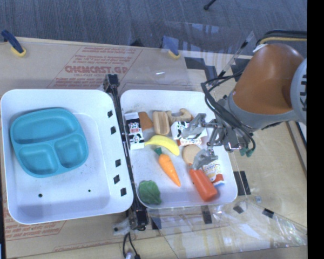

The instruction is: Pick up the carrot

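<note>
1. Carrot (170, 169) lies in the right bin (151, 97), lower-middle, slanted w/ green top toward upper left and tip toward lower right. Nothing is gripping it.
2. Neighbours are tight: banana (162, 144) just above its leafy end (touching or nearly), broccoli (149, 192) below-left, red-orange bottle (203, 184) just to its right, a round tan piece (190, 153) up-right.
3. End effector (203, 142) hangs over the right side of that bin, above the tan piece and the bottle's top, offset to the right of the carrot. Its metal fingers look parted w/ nothing between them (cables and glare make this hard to read).
4. Arm (267, 85) comes in from the right; left bin (59, 206) w/ the blue tray (47, 140) is well apart and not in play.
5. Judged stage: approach, not yet lined up over the target.
6. Risks from here:
   - straight descent lands on bottle or tan piece, not the carrot, since the offset is rightward;
   - bottle's similar colour could draw a wrong pick;
   - closing along the carrot's length instead of across it means slip, since it tapers;
   - a finger could clip the banana and nudge the carrot off line.
</note>
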Motion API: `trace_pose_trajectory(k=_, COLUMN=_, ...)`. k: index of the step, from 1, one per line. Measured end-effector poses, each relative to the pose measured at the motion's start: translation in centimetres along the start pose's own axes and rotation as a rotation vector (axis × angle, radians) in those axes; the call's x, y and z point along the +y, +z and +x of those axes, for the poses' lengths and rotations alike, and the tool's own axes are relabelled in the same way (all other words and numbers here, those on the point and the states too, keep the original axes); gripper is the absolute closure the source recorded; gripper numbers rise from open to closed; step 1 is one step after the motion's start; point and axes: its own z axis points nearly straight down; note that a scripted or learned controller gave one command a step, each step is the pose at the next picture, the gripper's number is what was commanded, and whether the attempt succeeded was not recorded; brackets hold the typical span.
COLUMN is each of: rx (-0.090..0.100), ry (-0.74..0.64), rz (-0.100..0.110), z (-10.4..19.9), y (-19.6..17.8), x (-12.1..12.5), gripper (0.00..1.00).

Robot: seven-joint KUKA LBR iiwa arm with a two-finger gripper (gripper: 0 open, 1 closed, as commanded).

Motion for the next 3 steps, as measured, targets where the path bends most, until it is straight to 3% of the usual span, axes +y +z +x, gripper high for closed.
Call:
trace_pose_trajectory(k=1, rx=0.013, ry=-0.04, rz=-0.007, z=2.8, y=14.2, x=4.7, gripper=0.0)
trace_pose_trajectory(k=2, rx=0.002, ry=-0.049, rz=-0.003, z=2.3, y=12.7, x=4.7, gripper=1.0)
trace_pose_trajectory(k=3, rx=-0.005, ry=0.443, rz=-0.003, z=-0.8, y=4.9, x=11.4, gripper=1.0)
